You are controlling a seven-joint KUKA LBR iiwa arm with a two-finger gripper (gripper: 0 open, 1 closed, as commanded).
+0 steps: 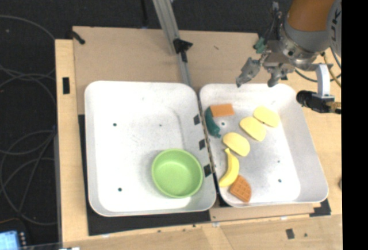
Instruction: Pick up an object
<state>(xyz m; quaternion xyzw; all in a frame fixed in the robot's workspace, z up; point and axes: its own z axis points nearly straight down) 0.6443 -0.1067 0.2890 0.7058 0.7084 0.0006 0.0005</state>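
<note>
While the claw [261,77] gapes empty, a banana [230,169] lies untouched

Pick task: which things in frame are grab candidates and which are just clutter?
In play: hand, open above the right bin's far rim; banana, three yellow ovals, orange block, teal piece, waffle piece, all in that bin.
Lying about: green bowl in the left bin, likely, being far from the hand; metal pole.
</note>
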